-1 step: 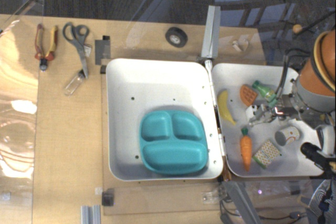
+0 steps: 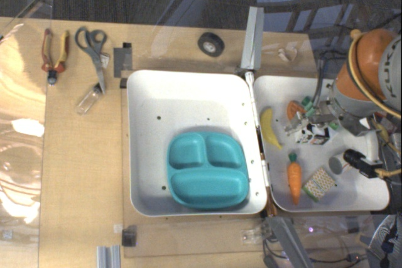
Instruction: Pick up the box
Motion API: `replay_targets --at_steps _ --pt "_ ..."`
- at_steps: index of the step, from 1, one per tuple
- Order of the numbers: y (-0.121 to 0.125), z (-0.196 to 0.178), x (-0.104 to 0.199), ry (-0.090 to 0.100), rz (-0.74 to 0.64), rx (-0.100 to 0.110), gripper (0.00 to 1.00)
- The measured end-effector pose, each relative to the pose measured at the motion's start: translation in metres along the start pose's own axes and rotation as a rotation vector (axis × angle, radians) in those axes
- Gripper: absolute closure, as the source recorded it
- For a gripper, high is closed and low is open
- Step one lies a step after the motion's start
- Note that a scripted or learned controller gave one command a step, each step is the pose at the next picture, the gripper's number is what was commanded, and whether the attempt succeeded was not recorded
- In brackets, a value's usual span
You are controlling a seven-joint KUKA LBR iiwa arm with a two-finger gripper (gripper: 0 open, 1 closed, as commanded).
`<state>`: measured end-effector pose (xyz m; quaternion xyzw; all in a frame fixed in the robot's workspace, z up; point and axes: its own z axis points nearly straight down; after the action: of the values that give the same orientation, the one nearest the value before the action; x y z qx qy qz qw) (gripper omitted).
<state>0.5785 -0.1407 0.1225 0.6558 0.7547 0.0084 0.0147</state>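
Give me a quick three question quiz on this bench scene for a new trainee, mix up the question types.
1. True or false: the teal tray lies in the left bin.
2. Which lies nearest the box in the right bin? A) the banana B) the carrot C) the scissors
3. Fill in: the black tape roll sits on the bench ______ both bins, toward the picture's top.

Key: 1 true. 2 B. 3 outside.
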Motion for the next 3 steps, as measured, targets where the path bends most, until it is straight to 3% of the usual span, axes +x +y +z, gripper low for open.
replay_targets --at_steps 1,2,3 --pt "-0.017 -0.039 0.038 0.010 -0.002 0.026 0.00" --pt "0.030 0.022 0.029 0.003 0.058 0.013 0.00" --pt "0.082 0.038 0.000 0.012 -0.252 0.024 0.00"
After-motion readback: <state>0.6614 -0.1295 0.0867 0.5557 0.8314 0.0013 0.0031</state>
